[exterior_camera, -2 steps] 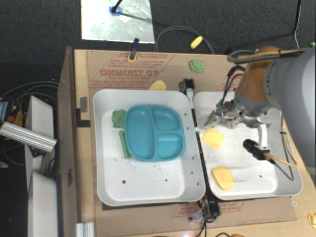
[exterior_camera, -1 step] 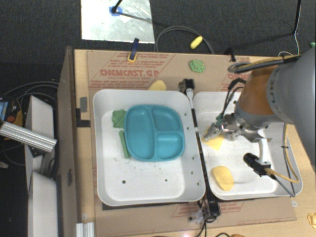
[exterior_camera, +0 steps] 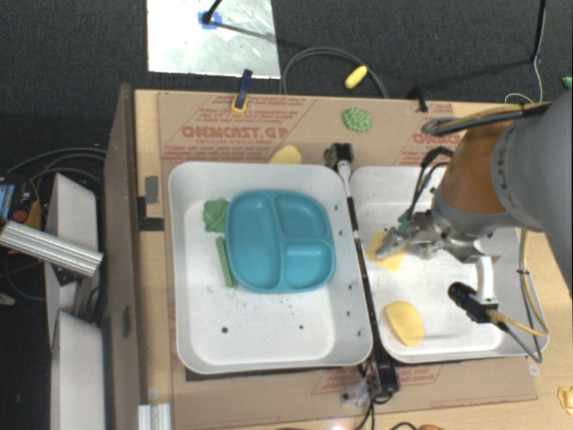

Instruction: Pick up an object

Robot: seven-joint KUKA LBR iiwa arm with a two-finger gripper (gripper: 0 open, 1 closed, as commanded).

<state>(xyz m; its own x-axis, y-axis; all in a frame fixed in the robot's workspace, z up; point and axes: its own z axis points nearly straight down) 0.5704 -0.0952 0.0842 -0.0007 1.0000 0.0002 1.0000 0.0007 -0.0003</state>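
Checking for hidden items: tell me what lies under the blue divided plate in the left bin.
Green pieces poke out from under the blue plate at its left edge: a leafy one and a long thin one. How far they reach underneath is covered.

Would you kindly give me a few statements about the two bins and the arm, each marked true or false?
1. A blue divided plate lies in the left bin. True.
2. The gripper is over the left bin. False: it is low in the right bin, near that bin's left wall, at a yellow piece.
3. A yellow object lies in the right bin, toward its front edge. True.
4. The green pieces lie on top of the plate. False: they lie in the left bin beside the plate's left edge.
5. A green round object lies on the cardboard behind the bins. True.
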